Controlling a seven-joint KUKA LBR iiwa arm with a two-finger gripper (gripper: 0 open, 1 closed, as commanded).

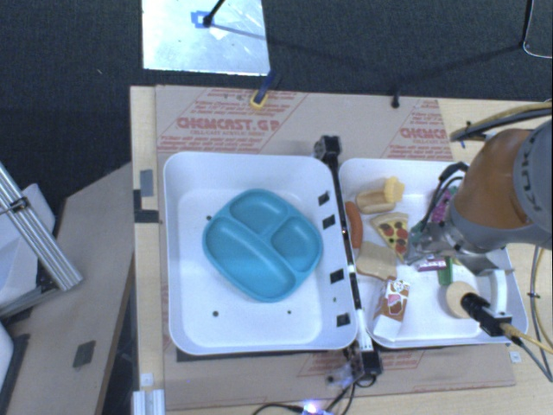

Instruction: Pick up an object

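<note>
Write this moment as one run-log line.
arm: over right bin | tool: low beside pizza slice | left bin: blue divided plate

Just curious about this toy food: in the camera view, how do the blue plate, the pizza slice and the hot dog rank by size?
1. blue plate, by far the largest
2. hot dog and pizza slice: too alike to rank

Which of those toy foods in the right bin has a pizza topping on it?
The pizza slice, a triangle with red dots, lying between the sausage and the robot's hand; the other pieces are plain.
</note>
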